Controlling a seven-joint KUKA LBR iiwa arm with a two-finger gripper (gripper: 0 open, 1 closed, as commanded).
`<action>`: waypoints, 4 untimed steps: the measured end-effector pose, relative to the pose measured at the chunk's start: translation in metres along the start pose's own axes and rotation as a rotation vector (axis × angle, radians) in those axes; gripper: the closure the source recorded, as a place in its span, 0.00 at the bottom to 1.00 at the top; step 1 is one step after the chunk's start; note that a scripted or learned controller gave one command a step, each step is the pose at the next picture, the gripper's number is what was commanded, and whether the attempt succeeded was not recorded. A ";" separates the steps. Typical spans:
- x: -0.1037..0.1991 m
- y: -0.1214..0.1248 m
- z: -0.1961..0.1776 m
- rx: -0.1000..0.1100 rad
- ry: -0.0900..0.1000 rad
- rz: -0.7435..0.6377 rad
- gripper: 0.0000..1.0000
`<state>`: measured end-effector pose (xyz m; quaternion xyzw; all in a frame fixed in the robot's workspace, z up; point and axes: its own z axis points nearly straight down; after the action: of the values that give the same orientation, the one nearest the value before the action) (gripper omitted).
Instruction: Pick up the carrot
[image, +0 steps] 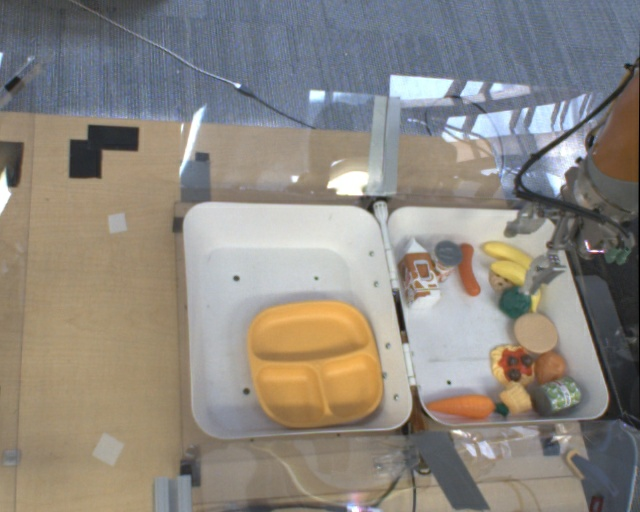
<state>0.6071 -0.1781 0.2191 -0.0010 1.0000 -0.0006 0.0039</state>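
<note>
The carrot, orange with a small green top pointing right, lies flat along the front wall of the right bin. My gripper hangs over the far right part of that bin, beside the yellow bananas and just above the green broccoli. It is well behind and to the right of the carrot, and nothing of the carrot is near it. The arm's orange band sits at the view's right edge.
The right bin also holds a milk carton, a red sausage, a tan disc, a pizza slice, a cheese cube touching the carrot's top, and a green can. A yellow divided plate lies in the left bin.
</note>
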 end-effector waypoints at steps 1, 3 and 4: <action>-0.003 0.000 0.129 0.003 -0.009 0.015 0.00; -0.002 0.057 0.008 0.001 -0.014 -0.130 1.00; 0.064 0.084 0.069 -0.002 0.002 -0.392 1.00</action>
<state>0.5434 -0.0945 0.1492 -0.1958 0.9806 -0.0001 0.0028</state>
